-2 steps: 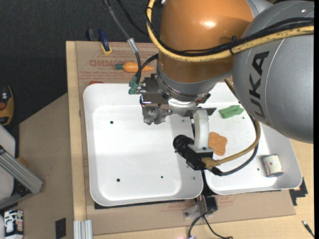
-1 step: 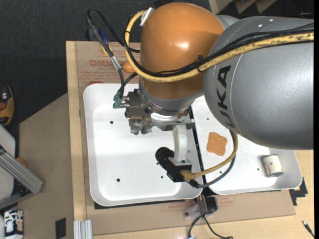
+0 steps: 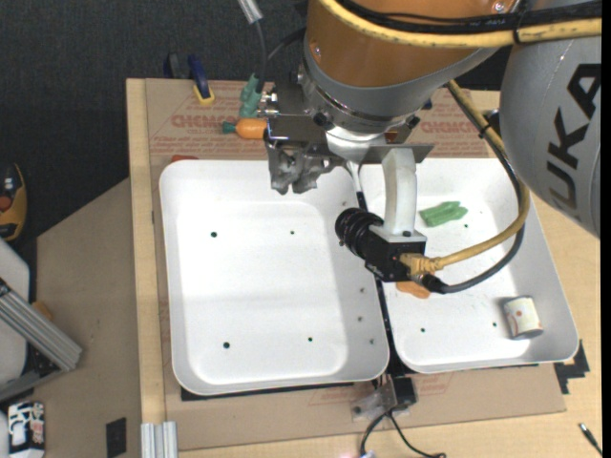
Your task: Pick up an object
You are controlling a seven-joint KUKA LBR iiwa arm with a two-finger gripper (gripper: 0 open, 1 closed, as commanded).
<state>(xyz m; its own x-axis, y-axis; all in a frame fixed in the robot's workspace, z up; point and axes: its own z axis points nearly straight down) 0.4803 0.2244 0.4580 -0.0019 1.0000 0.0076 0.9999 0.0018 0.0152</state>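
Camera view has a green object (image 3: pixel 442 214) lying flat in the right bin (image 3: pixel 544 284), with a small white cylinder (image 3: pixel 521 316) near its front corner, well apart. Honestly can't tell the gripper (image 3: pixel 296 172) state; it sits over the left bin's (image 3: pixel 191 284) back edge. I'd swing right, centre over one piece, then drop straight. Arm reads "UKA"; the cardboard lettering's too faint to read.

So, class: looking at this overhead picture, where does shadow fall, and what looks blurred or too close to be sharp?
Camera view: the arm casts a soft shadow across the left bin; the right bin is evenly lit; the orange band sits close and looks soft; the green object is fairly sharp.
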